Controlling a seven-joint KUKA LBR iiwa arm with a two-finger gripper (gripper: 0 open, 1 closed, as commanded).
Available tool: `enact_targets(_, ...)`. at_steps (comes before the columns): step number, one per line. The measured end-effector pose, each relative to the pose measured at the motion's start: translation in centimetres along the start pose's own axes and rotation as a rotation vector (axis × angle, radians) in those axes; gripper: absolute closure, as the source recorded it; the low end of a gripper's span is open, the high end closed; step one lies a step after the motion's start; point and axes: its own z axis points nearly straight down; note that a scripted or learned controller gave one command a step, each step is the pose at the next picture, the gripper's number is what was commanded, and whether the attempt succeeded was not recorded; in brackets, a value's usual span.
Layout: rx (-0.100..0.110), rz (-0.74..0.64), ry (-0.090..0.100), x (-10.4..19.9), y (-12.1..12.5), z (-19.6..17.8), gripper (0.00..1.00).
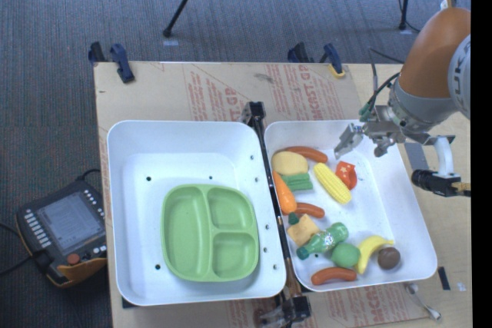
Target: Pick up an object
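Since nothing sits between my fingers, my gripper (361, 140) hangs with jaws apart above the right bin (406, 203), the red pepper (347, 173) (nearest pick) at six o'clock below.

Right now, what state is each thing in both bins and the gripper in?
gripper: open, holding nothing, above the right bin's far edge
green tray: flat in the left bin
corn: lying in the right bin
green bottle: on its side
banana: lying beside the brown ball
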Motion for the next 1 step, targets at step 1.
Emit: enact_targets(1,-0.009,-0.048,-0.001,3.38,2.3,10.21,0.0)
